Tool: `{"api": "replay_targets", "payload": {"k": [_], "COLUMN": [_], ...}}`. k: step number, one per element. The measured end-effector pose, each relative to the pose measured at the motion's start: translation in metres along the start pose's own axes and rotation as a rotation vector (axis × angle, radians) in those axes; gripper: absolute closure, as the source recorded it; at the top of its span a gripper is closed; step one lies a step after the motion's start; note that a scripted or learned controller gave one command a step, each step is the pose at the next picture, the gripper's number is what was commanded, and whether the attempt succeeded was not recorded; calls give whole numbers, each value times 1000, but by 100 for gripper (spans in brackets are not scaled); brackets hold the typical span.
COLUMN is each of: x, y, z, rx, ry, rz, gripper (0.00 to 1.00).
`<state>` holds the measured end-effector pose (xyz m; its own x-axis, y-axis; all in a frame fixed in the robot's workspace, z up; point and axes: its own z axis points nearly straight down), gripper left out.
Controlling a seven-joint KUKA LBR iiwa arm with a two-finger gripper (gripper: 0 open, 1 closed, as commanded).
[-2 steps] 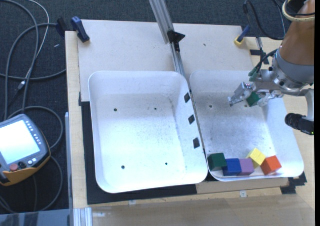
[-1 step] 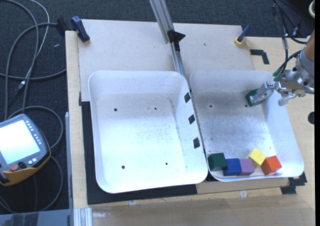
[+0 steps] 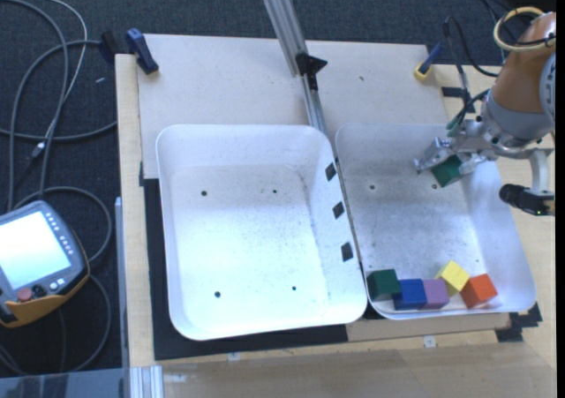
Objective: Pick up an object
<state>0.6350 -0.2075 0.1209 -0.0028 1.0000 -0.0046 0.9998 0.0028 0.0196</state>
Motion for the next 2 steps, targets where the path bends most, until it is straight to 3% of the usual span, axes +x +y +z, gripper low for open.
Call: {"api": "replay_targets", "payload": {"k": [1,2], "x": [-5,-6], "y": [19,22], "z": [16,5], "rx": [23,19], "ry": [6,3], "rz": [3,0], "gripper": [0,100]}}
